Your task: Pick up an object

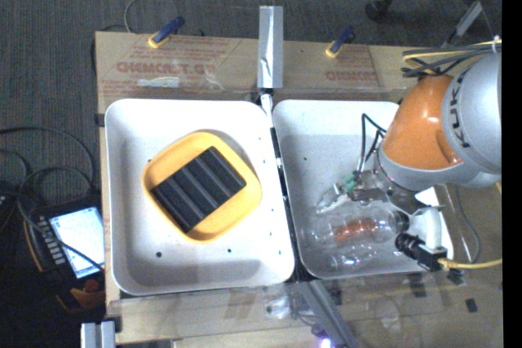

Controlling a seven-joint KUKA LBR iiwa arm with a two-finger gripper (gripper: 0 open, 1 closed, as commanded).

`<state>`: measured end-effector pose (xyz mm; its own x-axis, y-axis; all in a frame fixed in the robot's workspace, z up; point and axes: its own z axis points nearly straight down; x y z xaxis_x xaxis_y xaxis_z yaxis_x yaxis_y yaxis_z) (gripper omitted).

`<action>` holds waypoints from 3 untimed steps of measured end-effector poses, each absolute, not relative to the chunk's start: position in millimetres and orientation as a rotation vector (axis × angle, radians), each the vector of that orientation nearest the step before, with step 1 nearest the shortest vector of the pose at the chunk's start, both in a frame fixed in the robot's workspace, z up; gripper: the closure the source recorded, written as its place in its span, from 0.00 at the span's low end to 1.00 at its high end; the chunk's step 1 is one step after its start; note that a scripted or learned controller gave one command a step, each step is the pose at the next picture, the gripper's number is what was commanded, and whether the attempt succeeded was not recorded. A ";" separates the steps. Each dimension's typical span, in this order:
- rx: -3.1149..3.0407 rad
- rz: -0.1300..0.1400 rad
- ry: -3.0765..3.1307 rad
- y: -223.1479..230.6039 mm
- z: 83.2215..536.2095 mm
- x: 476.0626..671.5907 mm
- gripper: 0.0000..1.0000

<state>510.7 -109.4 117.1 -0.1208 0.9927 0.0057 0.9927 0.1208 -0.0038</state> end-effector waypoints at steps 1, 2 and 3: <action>-1.910 -0.003 -2.494 -69.1 183.5 524.6 0.00; -1.842 0.001 -2.541 -101.0 104.9 506.6 0.00; -1.993 -0.017 -2.441 -153.1 91.9 519.4 0.00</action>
